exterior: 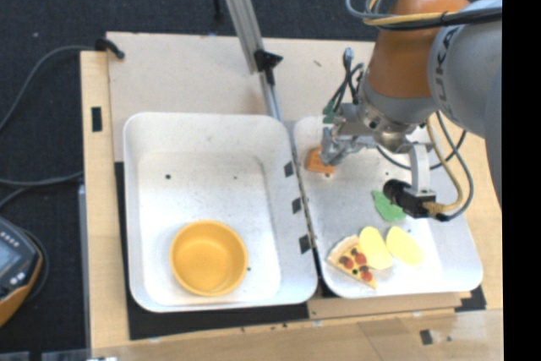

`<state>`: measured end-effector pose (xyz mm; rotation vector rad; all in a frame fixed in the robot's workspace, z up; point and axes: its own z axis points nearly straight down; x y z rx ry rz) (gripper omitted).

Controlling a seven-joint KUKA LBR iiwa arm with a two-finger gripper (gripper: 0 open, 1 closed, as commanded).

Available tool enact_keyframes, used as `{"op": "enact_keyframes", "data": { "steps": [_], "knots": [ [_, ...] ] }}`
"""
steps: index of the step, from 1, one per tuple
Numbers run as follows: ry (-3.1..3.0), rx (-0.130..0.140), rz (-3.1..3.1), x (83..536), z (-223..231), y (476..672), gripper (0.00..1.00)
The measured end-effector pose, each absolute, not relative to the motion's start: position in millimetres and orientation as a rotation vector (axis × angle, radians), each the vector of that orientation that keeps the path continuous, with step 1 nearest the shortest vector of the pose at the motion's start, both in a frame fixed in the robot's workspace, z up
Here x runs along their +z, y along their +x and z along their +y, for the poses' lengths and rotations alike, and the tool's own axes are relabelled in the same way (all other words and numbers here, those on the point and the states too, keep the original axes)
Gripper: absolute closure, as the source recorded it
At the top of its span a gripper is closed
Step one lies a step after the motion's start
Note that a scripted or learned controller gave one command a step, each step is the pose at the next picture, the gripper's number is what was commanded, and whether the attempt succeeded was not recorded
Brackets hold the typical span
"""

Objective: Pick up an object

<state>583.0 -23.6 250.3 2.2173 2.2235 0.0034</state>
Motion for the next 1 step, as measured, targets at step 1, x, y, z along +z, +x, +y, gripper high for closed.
{"op": "enact_keyframes", "data": {
  "steps": [1],
  "knots": [
    [2.216, -0.001, 2.228, 239.9, 20.0, 589.0, 1.00]
  ]
}}
